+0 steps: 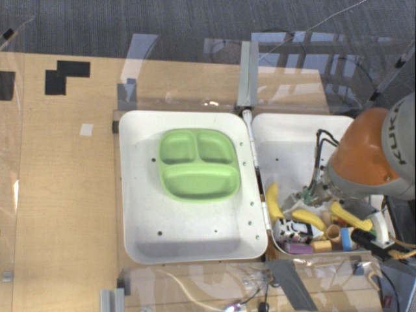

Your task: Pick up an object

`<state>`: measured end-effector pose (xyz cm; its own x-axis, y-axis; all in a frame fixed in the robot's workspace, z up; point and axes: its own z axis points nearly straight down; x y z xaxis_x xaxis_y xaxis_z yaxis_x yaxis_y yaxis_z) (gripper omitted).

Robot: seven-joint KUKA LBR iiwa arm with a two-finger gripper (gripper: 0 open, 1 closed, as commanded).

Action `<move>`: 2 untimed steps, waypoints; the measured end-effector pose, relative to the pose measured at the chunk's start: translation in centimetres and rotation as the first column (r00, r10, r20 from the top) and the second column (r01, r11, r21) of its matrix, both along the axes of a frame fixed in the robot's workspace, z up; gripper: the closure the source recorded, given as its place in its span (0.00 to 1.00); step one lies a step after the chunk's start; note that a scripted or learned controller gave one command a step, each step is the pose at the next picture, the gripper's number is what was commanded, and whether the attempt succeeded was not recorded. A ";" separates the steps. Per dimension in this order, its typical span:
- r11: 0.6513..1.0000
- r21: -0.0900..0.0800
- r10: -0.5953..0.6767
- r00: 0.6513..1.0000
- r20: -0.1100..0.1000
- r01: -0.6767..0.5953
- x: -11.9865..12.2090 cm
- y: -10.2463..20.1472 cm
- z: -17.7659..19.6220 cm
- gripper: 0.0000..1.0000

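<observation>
The right bin [286, 142] holds a heap of small objects along its near side. A yellow banana [273, 201] lies by the left wall, a second one [309, 218] is in the middle, and a third yellow piece [351, 216] lies to the right. Below them sit a black-and-white item [289, 229], a purple piece [298, 246], a tan cylinder [331, 233] and a blue piece [346, 239]. My gripper [311, 195] reaches down into this heap, just above the middle banana, under the orange wrist band [364, 155].
The left bin [140, 194] holds a green divided plate [197, 164] near its centre. A metal divider [246, 77] runs between the bins at the back. Cables hang from the arm's wrist over the right bin.
</observation>
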<state>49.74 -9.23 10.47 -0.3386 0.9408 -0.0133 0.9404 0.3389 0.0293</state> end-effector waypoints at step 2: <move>0.974 -0.003 0.226 0.974 -0.016 -0.226 5.2 -4.5 -1.3 1.00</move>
